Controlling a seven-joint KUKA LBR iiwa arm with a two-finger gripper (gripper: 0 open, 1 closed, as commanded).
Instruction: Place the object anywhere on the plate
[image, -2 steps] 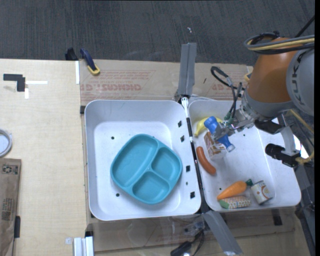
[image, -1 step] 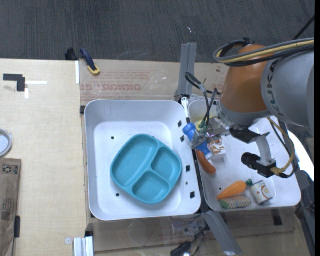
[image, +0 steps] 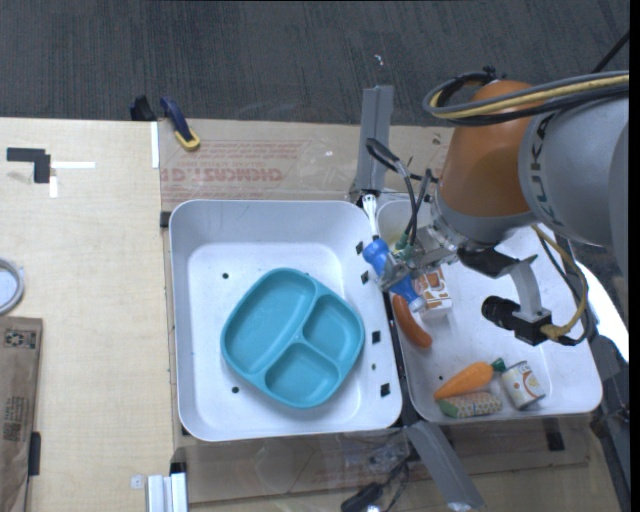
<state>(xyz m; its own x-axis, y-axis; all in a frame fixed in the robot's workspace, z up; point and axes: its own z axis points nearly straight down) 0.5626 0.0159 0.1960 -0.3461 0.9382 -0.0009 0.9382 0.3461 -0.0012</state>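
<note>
The blue plate (image: 292, 338) in the left bin (image: 200, 250) bears nothing, so the task looks barely begun, with the gripper (image: 405, 262) low over the right bin's (image: 570, 395) left edge, seemingly clamped on a blue object (image: 378, 256), though its grip is uncertain
</note>
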